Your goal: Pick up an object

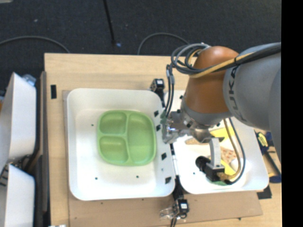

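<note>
The arm's orange and grey wrist (pixel 213 86) hangs over the right bin (pixel 255 181) and hides most of it. My gripper (pixel 189 137) sits below the wrist, over the bin's left part near the divider between the bins. Around it in the right bin I see a yellow object (pixel 218 132), a tan patterned object (pixel 230 155) and a green edge (pixel 218 183) at the front. Nothing shows as held.
The left bin (pixel 80 174) holds a green divided plate (pixel 127 137) at its middle. Black clips line the divider between the bins (pixel 168 167). Cables lie on the dark floor behind the bench.
</note>
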Tool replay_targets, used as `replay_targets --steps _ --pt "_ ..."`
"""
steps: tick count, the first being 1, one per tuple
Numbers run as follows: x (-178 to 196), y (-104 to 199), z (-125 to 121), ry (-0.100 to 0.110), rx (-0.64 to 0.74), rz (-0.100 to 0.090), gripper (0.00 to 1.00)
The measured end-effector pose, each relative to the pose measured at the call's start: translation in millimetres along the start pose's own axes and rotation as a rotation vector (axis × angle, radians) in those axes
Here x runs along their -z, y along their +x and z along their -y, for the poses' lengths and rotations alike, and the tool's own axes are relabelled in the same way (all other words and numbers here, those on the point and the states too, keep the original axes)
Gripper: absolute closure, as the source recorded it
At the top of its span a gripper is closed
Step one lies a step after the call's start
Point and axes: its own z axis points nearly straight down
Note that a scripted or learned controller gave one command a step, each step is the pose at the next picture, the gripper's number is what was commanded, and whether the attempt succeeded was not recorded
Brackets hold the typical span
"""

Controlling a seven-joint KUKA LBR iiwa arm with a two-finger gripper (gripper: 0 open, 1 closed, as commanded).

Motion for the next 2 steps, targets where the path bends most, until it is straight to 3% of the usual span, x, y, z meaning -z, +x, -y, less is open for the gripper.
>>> replay_targets --steps 1,2 --pt "11.6 48.8 22.7 -0.001 0.001 0.0 1.0" --pt "11.0 45.5 21.8 -0.001 -0.006 0.002 0.0"
